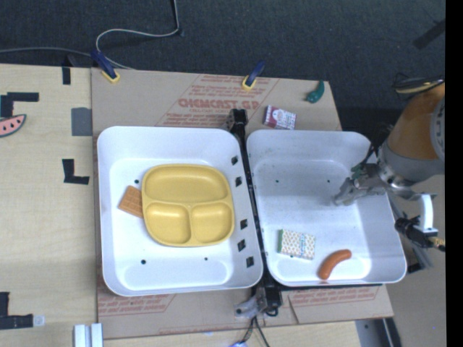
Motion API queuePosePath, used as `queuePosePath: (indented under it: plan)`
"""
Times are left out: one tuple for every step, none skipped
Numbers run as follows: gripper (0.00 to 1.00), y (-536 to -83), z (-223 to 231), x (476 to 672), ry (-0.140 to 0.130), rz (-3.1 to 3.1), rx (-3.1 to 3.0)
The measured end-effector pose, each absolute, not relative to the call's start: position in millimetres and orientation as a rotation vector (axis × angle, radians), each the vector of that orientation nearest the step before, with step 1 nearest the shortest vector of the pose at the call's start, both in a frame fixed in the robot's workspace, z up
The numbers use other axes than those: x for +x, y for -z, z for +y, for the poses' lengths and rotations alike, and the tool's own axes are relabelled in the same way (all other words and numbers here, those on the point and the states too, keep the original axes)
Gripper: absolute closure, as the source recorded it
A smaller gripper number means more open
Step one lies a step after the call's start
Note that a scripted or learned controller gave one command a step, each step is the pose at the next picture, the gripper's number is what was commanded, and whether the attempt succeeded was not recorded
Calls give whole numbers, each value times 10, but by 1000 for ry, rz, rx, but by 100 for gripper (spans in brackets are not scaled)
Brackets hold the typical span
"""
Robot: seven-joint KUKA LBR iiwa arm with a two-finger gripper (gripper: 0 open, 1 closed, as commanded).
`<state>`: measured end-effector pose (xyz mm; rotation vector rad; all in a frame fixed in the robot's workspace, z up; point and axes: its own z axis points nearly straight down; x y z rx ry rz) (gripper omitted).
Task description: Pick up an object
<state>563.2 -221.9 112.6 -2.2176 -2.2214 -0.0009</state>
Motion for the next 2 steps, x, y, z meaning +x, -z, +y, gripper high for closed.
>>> queuePosePath:
  plan:
    - [100, -1219, -2215, 5633, 1, -2221, -2217]
    - [100, -1313, -2211, 5635, 1, -2221, -2216]
